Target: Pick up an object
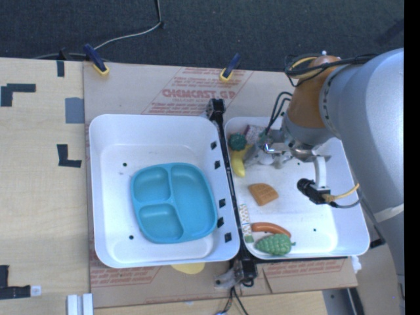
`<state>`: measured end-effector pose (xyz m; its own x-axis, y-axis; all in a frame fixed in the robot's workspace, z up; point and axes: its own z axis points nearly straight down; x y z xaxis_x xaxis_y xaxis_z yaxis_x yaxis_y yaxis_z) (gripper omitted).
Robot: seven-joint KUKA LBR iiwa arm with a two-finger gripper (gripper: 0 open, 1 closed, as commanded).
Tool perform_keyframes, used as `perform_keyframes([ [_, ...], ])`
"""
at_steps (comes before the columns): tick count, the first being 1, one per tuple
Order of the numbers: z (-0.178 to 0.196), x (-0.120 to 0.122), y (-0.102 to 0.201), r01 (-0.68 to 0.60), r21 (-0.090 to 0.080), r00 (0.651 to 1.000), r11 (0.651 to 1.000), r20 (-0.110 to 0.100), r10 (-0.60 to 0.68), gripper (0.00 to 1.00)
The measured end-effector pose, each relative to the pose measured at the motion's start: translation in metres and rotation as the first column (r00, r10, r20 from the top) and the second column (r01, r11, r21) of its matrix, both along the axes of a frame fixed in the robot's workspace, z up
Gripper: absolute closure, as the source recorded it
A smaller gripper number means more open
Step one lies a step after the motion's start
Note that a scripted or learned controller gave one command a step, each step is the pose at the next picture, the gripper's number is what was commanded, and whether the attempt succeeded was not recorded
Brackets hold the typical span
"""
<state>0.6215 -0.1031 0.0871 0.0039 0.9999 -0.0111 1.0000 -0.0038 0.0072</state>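
Where tool (268,151) dips into right bin (341,231), banana (238,165) lies near.

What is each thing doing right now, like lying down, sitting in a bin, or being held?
Blue tray: lying flat in the left bin.
Banana: lying in the right bin.
Toast piece: lying flat, not held.
Green fruit: resting beside the carrot.
Gripper: low over the right bin.
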Motion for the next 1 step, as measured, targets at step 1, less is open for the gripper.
perform_keyframes([
  [1, -0.0006, -0.067, -0.0011, -0.004, 0.009, 1.0, 1.0, -0.004, 0.004, 0.0],
])
